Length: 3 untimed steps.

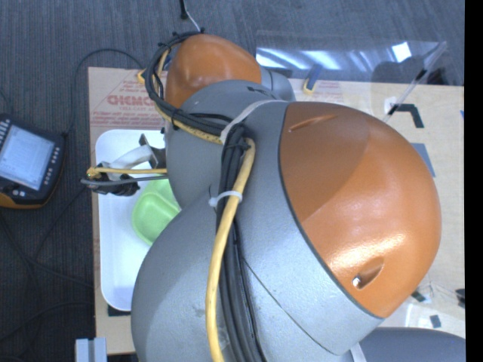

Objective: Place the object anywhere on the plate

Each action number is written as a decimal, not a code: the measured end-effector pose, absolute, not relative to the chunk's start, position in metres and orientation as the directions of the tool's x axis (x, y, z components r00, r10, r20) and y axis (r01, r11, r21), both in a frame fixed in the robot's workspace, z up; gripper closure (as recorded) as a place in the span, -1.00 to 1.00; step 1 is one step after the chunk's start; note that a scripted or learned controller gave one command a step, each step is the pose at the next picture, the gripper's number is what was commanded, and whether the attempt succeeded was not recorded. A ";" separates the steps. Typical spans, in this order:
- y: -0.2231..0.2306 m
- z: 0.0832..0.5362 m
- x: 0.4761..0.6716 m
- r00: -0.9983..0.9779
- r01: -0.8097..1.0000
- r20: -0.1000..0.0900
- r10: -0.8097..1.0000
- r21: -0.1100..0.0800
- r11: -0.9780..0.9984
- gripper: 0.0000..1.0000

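A light green plate (154, 214) lies in the left white bin (113, 262), with only its left part showing from under the arm. My arm (302, 225) covers most of the view, its grey and orange links hanging over both bins. The gripper (156, 159) reaches down at the far end of the left bin, just beyond the plate's far edge, and the wrist hides most of it. I cannot make out any object in it or on the visible part of the plate.
A handheld control pendant (26, 161) lies on the dark floor left of the bench. The bench board with red lettering (121, 100) runs behind the bin. Yellow and black cables (226, 202) run along the arm.
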State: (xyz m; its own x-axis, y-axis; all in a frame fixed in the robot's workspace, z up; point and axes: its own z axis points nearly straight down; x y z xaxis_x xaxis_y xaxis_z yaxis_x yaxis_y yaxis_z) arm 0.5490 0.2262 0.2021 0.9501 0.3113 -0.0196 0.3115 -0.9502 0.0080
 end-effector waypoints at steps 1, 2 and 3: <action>0.225 0.209 0.549 0.950 0.313 -0.024 0.313 0.009 -0.950 1.00; 0.223 0.216 0.549 0.949 0.314 -0.028 0.314 0.010 -0.949 1.00; 0.232 0.192 0.611 0.970 0.244 -0.006 0.244 0.003 -0.970 1.00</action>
State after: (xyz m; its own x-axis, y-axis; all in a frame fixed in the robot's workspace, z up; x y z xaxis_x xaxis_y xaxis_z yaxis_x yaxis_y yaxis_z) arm 0.6112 0.2322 0.1925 0.9699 0.2435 -0.0064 0.2436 -0.9699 0.0025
